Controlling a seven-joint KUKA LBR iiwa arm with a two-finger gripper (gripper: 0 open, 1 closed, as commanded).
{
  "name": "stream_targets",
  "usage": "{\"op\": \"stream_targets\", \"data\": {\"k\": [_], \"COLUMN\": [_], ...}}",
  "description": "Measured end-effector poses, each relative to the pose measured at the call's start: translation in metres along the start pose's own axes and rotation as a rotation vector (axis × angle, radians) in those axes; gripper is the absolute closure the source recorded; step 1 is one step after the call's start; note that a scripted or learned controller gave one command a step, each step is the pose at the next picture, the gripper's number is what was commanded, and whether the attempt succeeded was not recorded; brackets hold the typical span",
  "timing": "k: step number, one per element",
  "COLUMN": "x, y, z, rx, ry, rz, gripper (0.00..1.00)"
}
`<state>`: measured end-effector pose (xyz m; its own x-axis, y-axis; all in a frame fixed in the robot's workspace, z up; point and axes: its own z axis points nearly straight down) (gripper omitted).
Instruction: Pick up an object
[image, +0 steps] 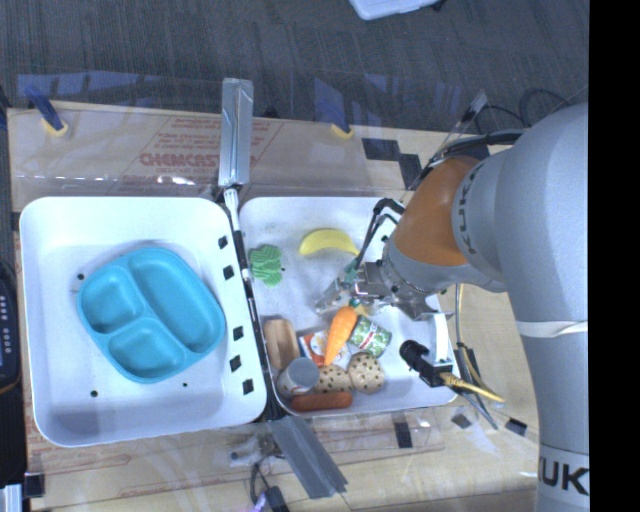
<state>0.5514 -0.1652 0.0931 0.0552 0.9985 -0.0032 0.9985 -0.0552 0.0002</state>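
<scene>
1. Right bin (300, 215) crowded along its near edge: carrot (340, 333) standing out as the likeliest pick, lying lengthwise in the middle of the pile, thick end toward the gripper (352, 290), tip toward the near wall.
2. Gripper low over the right bin, just above the carrot's thick end; fingers lost against the grey wrist and clutter, so open or closed: cannot tell. Nothing visibly held between them.
3. Around the carrot: green-and-white packet (369, 339) touching its right side, two cookies (352, 377) just below, sausage (320, 402) against the near wall, small grey cup (297, 376) and slice of bread (279, 342) to the left.
4. Well apart from the pile: banana (328, 241) and a green leafy vegetable (266, 264) toward the far half of the bin, both easy to reach.
5. Left bin (60, 225) bearing a blue divided plate (150, 313).
6. Handling, judged by looks: carrot probably toy plastic, light, stiff, smooth and somewhat slippery; tapered, so likely to squirt out if pinched near the tip.
7. Best hold: across the thick middle, fingers on the two long sides, left side freer than the packet side.
8. Risk: packet or cookie dragged along, or the carrot rolling.
</scene>
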Motion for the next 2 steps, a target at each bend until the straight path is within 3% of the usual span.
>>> {"op": "stream_targets", "data": {"k": [1, 2], "x": [0.001, 0.026], "y": [0.001, 0.059], "z": [-0.01, -0.001], "rx": [-0.001, -0.003], "ry": [0.001, 0.004], "rz": [-0.005, -0.008], "gripper": [1.0, 1.0]}}
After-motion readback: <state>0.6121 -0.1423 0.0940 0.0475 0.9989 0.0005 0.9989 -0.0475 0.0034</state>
